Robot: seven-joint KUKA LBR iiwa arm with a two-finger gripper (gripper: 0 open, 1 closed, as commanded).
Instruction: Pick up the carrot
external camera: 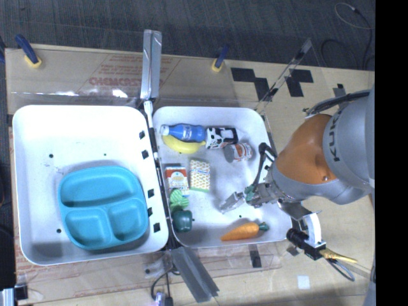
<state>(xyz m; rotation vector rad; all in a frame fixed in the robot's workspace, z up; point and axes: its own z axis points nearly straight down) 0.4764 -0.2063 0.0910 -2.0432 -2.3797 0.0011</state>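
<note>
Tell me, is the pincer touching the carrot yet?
Apart. The camera view shows the pincer above the carrot, with white bin floor plainly visible between them.

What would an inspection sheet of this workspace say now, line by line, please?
Surface: two white bins side by side; left bin bears a blue divided tray.
Job's thing: carrot lies near the front edge of the right bin, untouched.
Clutter: blue bottle, banana, two small cartons, green pepper, small can.
Tool: tool hovers just above the carrot, apart from it; grip state unclear.
Cables: dark cable on the floor, upper right.
Surroundings: cardboard bench, blue clamps on its far edge.
</note>
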